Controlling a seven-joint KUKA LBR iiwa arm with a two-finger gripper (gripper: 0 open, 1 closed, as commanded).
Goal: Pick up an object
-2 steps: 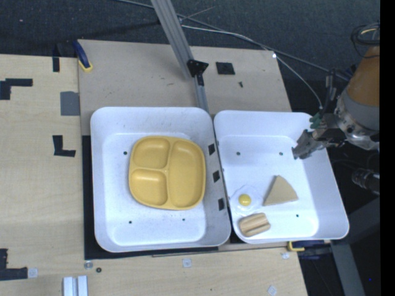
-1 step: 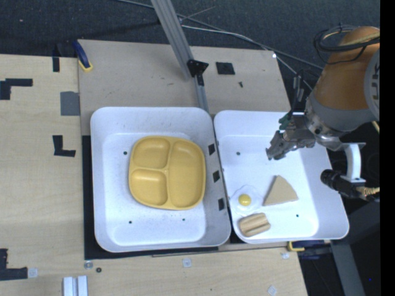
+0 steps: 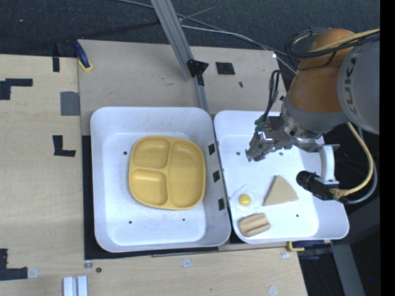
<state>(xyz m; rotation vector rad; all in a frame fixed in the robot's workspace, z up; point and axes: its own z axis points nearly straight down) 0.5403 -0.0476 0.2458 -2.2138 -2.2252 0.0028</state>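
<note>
You've got two white bins, left bin (image 3: 108, 165) and right bin (image 3: 234, 134), both looking like smooth, slightly glossy plastic. The yellow divided plate (image 3: 166, 171) reads as matt plastic. Your table (image 3: 37, 184) looks like pale wood-grain board, fairly matt. The claw (image 3: 262, 147) looks like dark metal, and the arm (image 3: 327, 85) shell is smooth and shiny.

On the desk (image 3: 148, 73), a slanted metal pole (image 3: 170, 23) crosses the far edge above the bins. A blue and yellow clip (image 3: 83, 57) sits at the far left corner. Dark tape pieces (image 3: 62, 145) dot the left side, and thin cables (image 3: 228, 32) trail beyond the far edge.
</note>
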